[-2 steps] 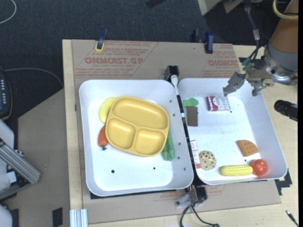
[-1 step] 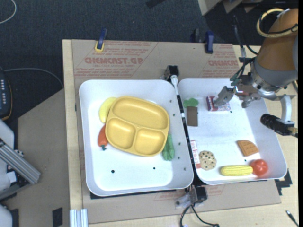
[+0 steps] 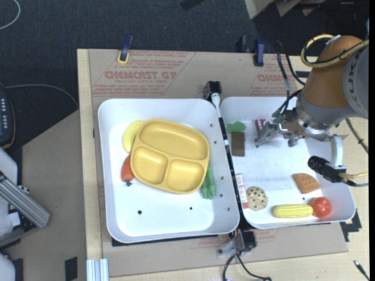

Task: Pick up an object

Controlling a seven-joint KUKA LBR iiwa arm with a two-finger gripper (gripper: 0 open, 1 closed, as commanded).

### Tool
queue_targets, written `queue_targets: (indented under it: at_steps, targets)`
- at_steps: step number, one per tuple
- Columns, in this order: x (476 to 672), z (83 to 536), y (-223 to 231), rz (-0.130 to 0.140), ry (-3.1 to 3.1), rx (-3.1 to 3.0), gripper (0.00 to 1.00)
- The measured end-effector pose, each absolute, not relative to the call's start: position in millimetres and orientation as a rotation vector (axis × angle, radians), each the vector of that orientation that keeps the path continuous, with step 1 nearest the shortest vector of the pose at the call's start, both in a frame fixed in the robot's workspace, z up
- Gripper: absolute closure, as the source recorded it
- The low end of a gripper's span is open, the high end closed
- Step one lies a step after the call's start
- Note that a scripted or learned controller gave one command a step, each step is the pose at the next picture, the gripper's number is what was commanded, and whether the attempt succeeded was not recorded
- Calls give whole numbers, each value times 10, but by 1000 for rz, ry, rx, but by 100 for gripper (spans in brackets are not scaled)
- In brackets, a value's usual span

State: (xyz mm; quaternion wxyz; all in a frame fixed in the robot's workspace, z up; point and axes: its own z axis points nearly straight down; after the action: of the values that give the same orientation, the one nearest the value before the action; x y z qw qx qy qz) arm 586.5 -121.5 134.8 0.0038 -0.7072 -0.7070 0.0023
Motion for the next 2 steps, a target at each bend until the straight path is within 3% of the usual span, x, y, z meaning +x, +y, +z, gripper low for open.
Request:
queue_targets:
  at_steps: [1, 2]
  targets:
    - [5851, 811, -1205, 6, -2216, -2217, 0]
    - [5871, 955, -1211, -1, -2220, -2224, 100]
